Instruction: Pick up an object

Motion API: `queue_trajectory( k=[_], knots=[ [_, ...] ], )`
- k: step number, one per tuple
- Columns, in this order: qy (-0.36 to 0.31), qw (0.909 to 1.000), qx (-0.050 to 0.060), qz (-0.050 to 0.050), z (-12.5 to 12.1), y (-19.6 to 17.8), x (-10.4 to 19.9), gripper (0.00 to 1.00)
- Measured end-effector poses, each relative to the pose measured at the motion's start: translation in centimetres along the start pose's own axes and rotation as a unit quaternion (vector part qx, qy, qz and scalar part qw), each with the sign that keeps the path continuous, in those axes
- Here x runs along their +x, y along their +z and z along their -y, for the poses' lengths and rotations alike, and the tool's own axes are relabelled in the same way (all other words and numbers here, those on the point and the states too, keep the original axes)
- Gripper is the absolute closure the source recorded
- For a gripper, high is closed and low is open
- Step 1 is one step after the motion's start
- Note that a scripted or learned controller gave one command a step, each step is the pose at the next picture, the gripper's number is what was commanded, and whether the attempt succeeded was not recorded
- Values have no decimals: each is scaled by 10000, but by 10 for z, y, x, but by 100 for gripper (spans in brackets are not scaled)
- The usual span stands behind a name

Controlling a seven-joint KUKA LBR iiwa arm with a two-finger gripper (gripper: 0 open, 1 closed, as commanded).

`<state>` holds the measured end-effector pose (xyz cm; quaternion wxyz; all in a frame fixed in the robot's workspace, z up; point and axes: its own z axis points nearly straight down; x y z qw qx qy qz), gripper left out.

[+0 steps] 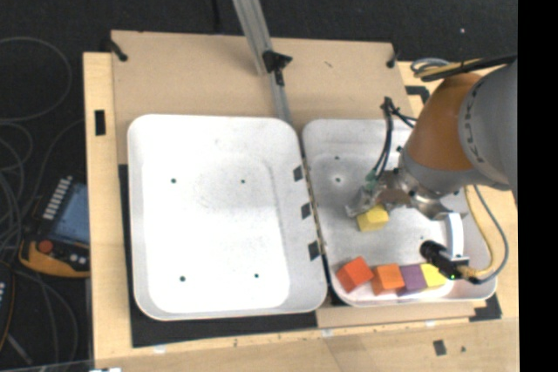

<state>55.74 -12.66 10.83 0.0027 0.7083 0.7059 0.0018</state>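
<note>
Four blocks are lying along the near edge of the right bin (349, 148) while the arm is reaching in.
Going left to right, the left bin (157, 187) is sitting beside the right one, where a red block (353, 273), orange block (388, 278), purple block (411, 278) and small yellow block (433, 276) are lining up; the gripper (373, 209) is hovering at a yellow block (372, 219) mid-bin, and whether its fingers are clenched on it I cannot tell.

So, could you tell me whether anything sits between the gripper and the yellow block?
Nothing visible does. The gripper is right at the yellow block, and the other blocks lie apart along the right bin's near edge.
</note>
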Motion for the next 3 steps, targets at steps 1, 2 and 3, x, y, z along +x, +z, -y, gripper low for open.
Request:
queue_trajectory(
  k=[1,2,3],
  knots=[
    [-39,10000,-6,-1,-11,-58,16,100],
    [-51,10000,-17,-5,-35,-207,90,100],
    [-66,10000,38,-17,-24,-172,168,100]
  ],
)
